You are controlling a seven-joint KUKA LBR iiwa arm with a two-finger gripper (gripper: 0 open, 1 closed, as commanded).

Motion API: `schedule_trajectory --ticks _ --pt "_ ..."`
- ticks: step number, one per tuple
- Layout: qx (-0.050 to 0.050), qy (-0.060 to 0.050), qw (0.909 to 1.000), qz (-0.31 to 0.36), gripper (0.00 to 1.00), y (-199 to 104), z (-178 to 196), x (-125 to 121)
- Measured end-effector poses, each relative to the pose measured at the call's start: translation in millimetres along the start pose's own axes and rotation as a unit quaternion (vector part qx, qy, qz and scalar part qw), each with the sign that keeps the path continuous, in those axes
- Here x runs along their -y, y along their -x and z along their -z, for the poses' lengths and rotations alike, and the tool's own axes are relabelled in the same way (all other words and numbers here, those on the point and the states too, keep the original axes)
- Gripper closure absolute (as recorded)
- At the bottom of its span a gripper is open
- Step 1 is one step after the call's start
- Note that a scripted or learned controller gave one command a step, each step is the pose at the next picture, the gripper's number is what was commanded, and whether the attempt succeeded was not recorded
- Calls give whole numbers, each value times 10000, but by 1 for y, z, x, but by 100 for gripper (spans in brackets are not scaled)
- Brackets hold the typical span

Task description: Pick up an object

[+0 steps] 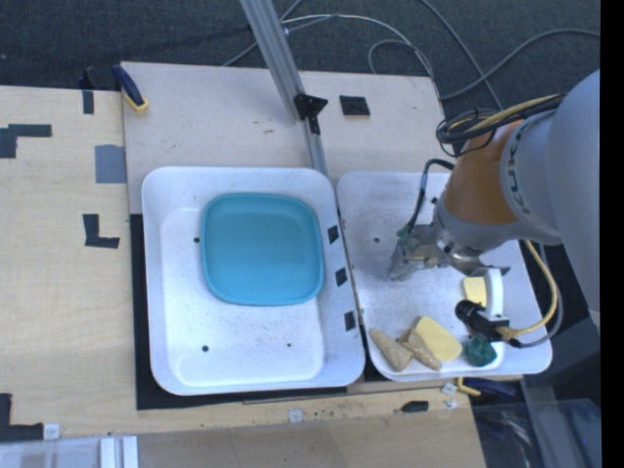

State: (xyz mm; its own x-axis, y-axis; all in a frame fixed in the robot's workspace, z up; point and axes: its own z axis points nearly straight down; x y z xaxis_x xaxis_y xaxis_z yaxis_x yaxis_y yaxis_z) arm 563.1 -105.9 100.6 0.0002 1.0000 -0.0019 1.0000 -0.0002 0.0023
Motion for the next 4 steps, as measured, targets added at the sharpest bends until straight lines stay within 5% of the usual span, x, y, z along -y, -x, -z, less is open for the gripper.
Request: schedule_trajectory --ticks 2,4 --pt "-8 8 10000 3 100 1 98 6" --pt "-16 -9 10000 28 100 -98 114 11"
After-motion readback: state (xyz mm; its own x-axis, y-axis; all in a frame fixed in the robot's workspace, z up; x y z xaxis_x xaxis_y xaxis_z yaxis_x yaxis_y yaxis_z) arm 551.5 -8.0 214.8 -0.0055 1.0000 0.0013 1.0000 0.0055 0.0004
